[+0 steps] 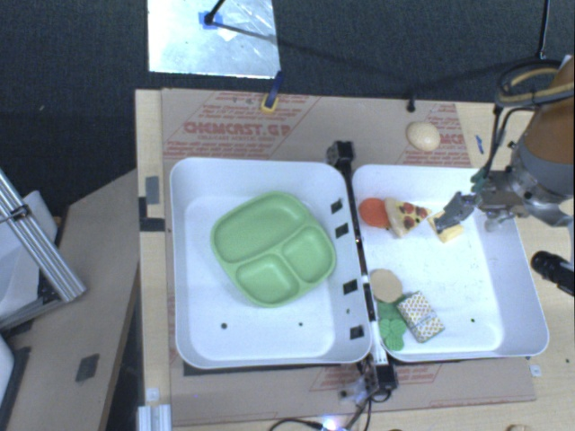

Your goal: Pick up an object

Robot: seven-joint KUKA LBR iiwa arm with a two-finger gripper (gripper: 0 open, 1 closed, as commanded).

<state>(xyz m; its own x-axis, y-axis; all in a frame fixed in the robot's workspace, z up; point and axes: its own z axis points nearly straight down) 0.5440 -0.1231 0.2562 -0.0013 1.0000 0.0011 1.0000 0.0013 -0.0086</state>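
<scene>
At the right bin's point(517, 277) upper right we log the gripper point(454, 212), finger state indeterminate, directly over a yellow block point(449, 232), pizza slice point(406, 215) just left.

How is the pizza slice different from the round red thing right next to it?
The pizza slice is a wedge shape, and the round red thing is a flat circle. The pizza slice is yellowish with red spots, while the round red thing is plain red-orange all over. The pizza slice lies nearer the gripper. Both lie in the right bin, side by side.
</scene>
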